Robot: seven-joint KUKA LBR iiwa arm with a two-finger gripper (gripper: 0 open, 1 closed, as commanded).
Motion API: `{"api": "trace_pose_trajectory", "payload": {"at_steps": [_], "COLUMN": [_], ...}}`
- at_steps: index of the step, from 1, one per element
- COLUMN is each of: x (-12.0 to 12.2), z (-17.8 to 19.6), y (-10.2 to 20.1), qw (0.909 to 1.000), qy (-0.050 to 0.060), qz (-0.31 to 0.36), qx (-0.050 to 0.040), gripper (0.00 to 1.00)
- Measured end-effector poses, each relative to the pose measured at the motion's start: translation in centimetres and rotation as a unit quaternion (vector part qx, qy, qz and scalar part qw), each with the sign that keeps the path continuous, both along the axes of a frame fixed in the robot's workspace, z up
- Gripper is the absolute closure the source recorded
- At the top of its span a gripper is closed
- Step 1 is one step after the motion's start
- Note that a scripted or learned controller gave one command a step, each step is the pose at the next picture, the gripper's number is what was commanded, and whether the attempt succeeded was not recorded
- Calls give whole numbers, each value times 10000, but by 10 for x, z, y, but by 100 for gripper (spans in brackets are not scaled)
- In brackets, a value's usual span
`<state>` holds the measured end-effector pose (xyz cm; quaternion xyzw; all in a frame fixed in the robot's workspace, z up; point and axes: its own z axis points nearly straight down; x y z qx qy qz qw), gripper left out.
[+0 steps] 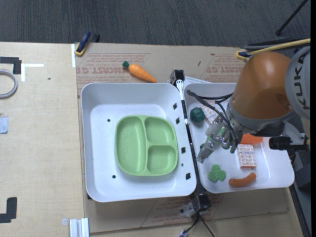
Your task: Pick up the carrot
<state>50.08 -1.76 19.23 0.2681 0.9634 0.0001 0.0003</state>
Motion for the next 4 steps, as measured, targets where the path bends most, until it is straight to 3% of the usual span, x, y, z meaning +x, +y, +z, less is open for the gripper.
{"api": "trace_pose_trajectory", "payload": {"at_steps": [1,2,3,4], "x": [-23,-23,-23,66], "z": [0,0,-46,30], "y": [42,83,126,147], "qw": [10000,9947,9731,9737], "qy": [1,-4,6,-1], "qz": [-28,1031,2306,2278], "qx": [0,-1,0,-1], "gripper": [0,0,0,0]}}
